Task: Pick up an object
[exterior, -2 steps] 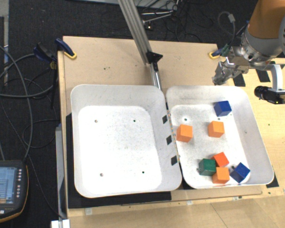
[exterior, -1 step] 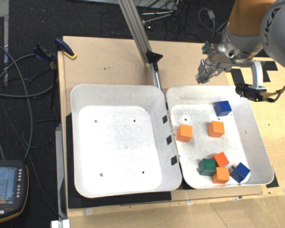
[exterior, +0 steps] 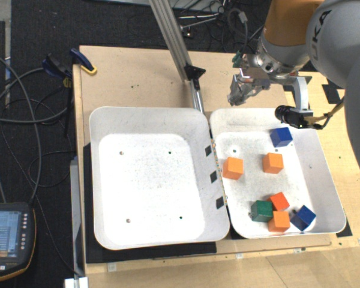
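My gripper (exterior: 237, 96) hangs above the far rim of the right bin (exterior: 324, 179), high over the bench, with nothing visible between its fingers. Below it in the right bin lie several blocks: an orange block (exterior: 233, 167) near the left wall, another orange block (exterior: 273, 162) in the middle, and a blue block (exterior: 281, 137) toward the far side. At the near end a green block (exterior: 262, 210), a red-orange block (exterior: 279, 201), an orange block (exterior: 279, 221) and a blue block (exterior: 303, 217) sit bunched together.
The left bin (exterior: 102, 161) stands beside the right one, their rims touching. A slanted metal pole (exterior: 171, 32) runs down to a black clamp (exterior: 195, 74) behind the bins. A blue clamp (exterior: 78, 59) sits at the bench's far left corner.
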You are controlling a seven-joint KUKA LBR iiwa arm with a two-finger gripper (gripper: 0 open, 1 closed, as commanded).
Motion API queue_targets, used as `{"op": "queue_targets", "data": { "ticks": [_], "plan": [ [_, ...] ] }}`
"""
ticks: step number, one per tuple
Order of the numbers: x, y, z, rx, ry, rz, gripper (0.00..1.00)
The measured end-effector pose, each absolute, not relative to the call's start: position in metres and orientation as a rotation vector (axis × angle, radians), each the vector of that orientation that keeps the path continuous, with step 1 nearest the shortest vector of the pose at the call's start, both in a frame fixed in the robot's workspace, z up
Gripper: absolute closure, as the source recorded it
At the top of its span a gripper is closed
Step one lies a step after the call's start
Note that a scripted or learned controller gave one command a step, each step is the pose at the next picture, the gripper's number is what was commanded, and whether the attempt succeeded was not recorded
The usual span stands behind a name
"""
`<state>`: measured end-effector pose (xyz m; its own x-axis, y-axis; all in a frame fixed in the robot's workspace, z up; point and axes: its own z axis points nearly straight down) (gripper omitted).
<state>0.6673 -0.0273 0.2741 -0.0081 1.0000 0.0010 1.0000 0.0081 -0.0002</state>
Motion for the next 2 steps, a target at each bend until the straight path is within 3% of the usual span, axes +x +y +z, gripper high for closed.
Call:
{"op": "queue_targets", "data": {
  "ticks": [2],
  "plan": [
    [0.654, 0.079, 0.252, -2.212, -2.227, 0.001, 1.00]
  ]
}}
